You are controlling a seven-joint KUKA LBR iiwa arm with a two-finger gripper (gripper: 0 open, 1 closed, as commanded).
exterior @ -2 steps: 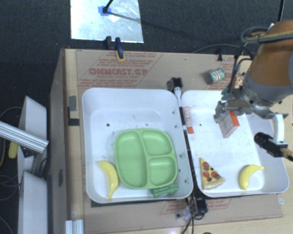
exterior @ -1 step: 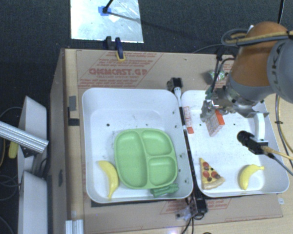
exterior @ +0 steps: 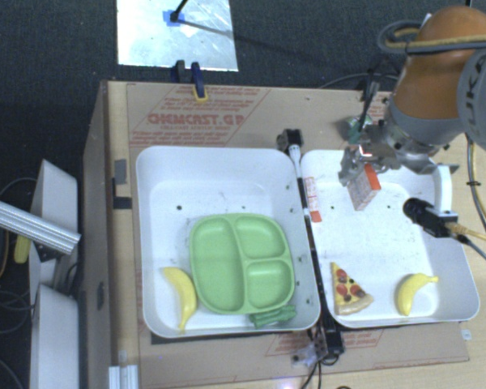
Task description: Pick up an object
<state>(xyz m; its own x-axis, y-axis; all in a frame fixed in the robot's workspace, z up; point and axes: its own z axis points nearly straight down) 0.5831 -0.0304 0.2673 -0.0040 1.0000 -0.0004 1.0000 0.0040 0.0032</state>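
The gripper (exterior: 359,167) hangs over the right bin (exterior: 454,298), toward its 11 o'clock corner, and a small carton (exterior: 364,189) sits clamped between its fingers. The carton is a narrow box, pale grey with an orange-red panel on its right side, tilted so its lower end leans toward 5 o'clock. Whether it is lifted off the bin's floor I cannot tell.

At 6 o'clock in that same bin lies a pizza slice (exterior: 349,288), and a banana (exterior: 413,292) rests toward 4 o'clock. In the left bin (exterior: 219,168), a green divided plate (exterior: 241,262) lies toward 6 o'clock, with another banana (exterior: 181,296) at the plate's 8 o'clock edge and a green object (exterior: 273,315) at its 5 o'clock edge. Both bins sit on the table (exterior: 194,116).
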